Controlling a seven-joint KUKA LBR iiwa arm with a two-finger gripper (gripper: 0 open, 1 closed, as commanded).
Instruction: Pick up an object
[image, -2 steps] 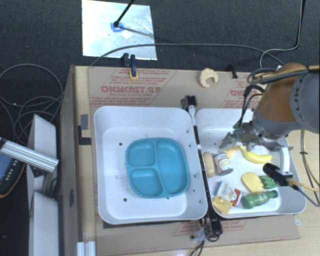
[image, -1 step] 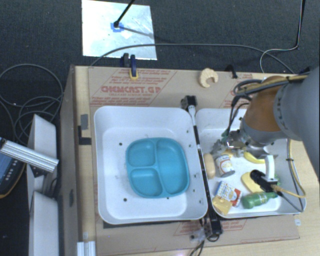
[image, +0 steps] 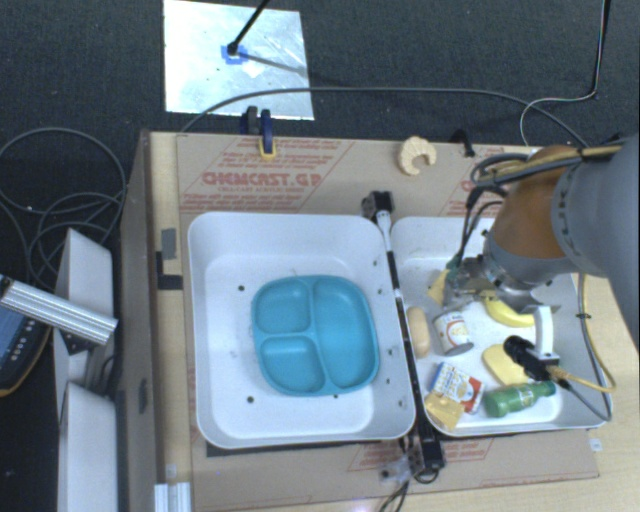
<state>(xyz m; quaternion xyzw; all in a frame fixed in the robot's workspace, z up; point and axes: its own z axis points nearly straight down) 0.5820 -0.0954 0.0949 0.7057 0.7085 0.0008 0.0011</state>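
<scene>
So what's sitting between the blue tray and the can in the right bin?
In the camera view, a pale bread roll lies by the right bin's left wall, between the blue tray and the can. The divider bar also crosses there.

A robot lab: bench (image: 300, 165) of printed cardboard on dark carpet (image: 70, 70), loose cables (image: 45, 215) trailing across the floor, two white bins (image: 215, 330) side by side, grey arm (image: 590, 215) reaching in, foil sheet (image: 240, 60) laid out behind.

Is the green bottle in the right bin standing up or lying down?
Lying down. The green bottle rests on its side near the right bin's front edge, cap end pointing right.
</scene>
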